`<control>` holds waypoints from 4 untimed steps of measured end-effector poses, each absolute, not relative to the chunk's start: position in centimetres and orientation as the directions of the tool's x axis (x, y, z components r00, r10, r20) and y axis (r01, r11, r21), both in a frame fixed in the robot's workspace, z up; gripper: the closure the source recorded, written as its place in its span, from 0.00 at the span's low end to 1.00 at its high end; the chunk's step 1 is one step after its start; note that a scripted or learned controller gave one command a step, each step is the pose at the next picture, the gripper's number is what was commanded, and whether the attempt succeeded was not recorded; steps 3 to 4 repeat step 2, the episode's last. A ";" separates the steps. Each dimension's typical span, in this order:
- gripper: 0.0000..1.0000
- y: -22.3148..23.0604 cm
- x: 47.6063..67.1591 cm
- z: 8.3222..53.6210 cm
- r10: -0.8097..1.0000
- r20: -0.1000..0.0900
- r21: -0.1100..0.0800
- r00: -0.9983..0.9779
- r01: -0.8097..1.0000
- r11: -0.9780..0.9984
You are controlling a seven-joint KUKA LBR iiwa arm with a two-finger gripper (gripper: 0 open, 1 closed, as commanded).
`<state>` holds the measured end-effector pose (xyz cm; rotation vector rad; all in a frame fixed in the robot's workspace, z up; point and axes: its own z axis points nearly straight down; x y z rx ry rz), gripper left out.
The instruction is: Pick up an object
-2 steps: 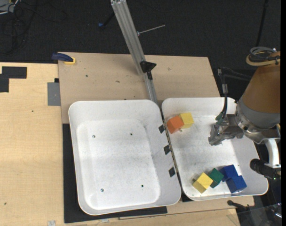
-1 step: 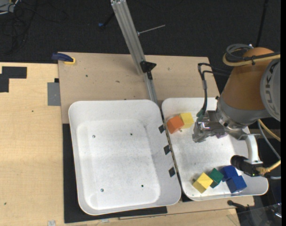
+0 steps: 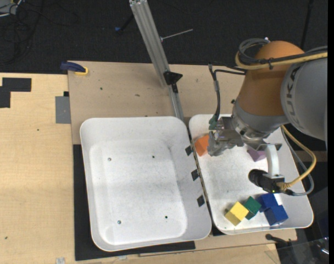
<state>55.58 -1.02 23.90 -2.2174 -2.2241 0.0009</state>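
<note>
An orange block (image 3: 201,145) lies at the left edge of the right bin (image 3: 222,202), just left of my gripper (image 3: 215,147), which hangs low over the bin's upper part. A purple block (image 3: 257,154) sits to the right of the gripper, partly hidden by the wrist. At the bin's front right lie a yellow block (image 3: 237,213), a green block (image 3: 252,207) and two blue blocks (image 3: 273,208), close together. The gripper's tips are hidden from this angle.
The left bin (image 3: 139,180) stands beside the right one, with black clips along the shared rim. A slanted aluminium post (image 3: 153,43) rises behind the bins. A black cable connector (image 3: 263,180) hangs from the arm over the right bin.
</note>
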 end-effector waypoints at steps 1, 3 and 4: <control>1.00 4.0 58.7 24.2 1.000 0.000 -0.001 -0.004 1.000 0.004; 1.00 8.3 60.8 22.5 1.000 0.000 -0.003 -0.003 1.000 0.003; 1.00 8.3 60.8 22.5 1.000 0.000 -0.003 -0.003 1.000 0.003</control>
